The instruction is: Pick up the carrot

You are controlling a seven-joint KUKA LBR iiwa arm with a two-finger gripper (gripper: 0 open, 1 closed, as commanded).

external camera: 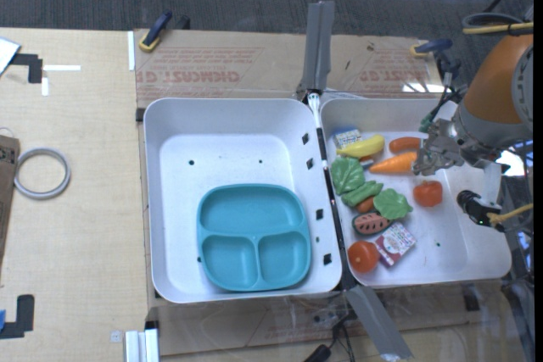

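Observation:
The carrot (392,165) is an orange tapered piece lying flat in the right bin (475,254), its thin tip pointing left toward the green leaf. My gripper (427,162) hangs right at the carrot's thick right end, low over the bin floor. The wrist hides that end of the carrot, so I cannot see whether there is contact.
Around the carrot lie a yellow banana (361,148), an orange-red sausage-like piece (405,144), green leaves (346,176), a red tomato (428,194), another tomato (362,256) and a small packet (396,242). The left bin (170,182) holds a teal divided plate (253,235).

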